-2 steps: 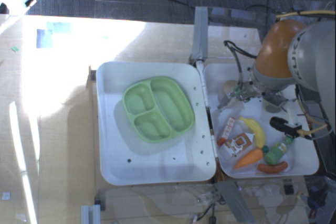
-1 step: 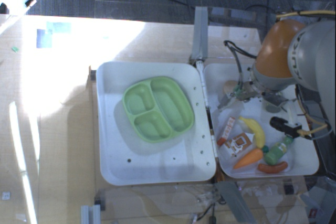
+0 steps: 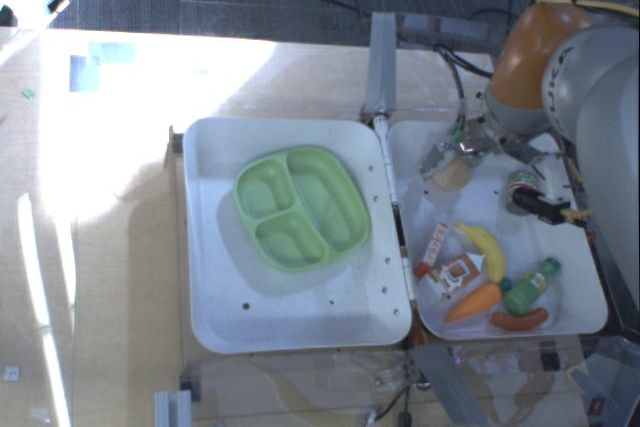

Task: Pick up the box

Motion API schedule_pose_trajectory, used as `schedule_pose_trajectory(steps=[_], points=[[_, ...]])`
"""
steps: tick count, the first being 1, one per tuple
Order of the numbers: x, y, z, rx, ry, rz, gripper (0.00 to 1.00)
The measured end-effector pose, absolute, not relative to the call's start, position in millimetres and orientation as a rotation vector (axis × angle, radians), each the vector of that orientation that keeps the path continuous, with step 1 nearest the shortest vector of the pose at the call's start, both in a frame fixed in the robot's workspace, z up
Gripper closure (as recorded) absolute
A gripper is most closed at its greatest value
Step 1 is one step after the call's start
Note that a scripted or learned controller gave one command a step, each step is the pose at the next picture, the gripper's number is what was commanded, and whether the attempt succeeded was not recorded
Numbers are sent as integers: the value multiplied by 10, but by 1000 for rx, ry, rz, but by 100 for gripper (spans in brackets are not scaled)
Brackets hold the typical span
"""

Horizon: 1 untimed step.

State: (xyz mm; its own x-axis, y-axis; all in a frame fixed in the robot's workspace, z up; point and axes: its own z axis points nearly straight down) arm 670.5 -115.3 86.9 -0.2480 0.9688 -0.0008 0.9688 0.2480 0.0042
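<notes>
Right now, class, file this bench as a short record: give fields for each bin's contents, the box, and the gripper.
left bin: green divided plate
right bin: box, banana, carrot, green bottle, red sausage-like item
box: lying flat between banana and carrot, not gripped
gripper: at the right bin's far end, over a tan item; apart from the box

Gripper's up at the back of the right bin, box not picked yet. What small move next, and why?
Probably shift the gripper toward the bin's front, over the small orange-and-white box. The box lies flat among the yellow banana and orange carrot, apart from the gripper, which sits over a tan object.
</notes>
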Motion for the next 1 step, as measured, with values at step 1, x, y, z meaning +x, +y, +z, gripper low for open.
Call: schedule_pose_trajectory(steps=[1], points=[[6046,-1186,885,2067,2357,8,0]])
